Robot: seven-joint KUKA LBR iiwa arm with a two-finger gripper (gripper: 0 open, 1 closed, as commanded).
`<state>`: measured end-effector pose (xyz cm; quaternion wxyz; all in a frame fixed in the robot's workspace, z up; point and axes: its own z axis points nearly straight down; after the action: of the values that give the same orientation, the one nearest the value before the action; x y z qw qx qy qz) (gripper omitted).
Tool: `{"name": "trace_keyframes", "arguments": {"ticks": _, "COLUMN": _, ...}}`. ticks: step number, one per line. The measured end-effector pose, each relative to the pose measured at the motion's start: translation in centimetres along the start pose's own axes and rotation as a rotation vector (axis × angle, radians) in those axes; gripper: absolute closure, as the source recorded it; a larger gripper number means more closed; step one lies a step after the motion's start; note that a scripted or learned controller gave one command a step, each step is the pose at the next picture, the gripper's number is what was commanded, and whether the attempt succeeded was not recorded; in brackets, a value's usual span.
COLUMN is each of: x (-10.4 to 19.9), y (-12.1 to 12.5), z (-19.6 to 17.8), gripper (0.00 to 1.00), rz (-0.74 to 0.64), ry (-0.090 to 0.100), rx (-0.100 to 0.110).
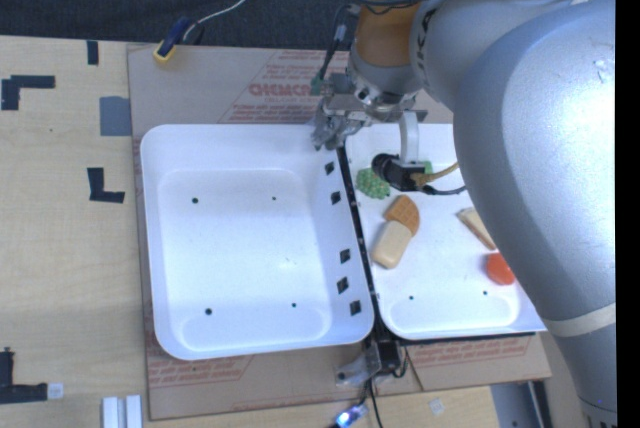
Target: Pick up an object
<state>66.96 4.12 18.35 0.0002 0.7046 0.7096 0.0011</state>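
- The gripper [345, 121] hangs over the far end of the divider between the two bins; I cannot tell how its fingers stand, and nothing shows between them
- Nearest object is a small green piece [373, 183], just toward the near edge and slightly into the right bin [440, 316]
- Beyond it, toward the near edge, lies a tan bread-like piece [395, 234], long axis running diagonally
- A pale stick [476, 226] and an orange-red item [499, 268] sit by the arm
- The left bin [240, 246] holds no objects

White bins [170, 216], green toy [373, 183], tan piece [393, 243], red-orange piece [500, 268], orange-banded grey arm [520, 116]
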Motion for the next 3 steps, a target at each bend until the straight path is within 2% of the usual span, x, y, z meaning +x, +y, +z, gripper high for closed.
{"name": "trace_keyframes", "arguments": {"ticks": 1, "x": 0.4, "y": 0.1, "z": -13.4, "gripper": 1.00, "rz": 0.004, "ry": 0.000, "rx": -0.013}}
{"name": "trace_keyframes", "arguments": {"ticks": 2, "x": 0.3, "y": -0.1, "z": -13.4, "gripper": 1.00, "rz": 0.005, "ry": -0.005, "rx": 0.003}}
{"name": "trace_keyframes", "arguments": {"ticks": 3, "x": 7.3, "y": -0.1, "z": -18.1, "gripper": 1.00, "rz": -0.001, "ry": 0.001, "rx": -0.002}}
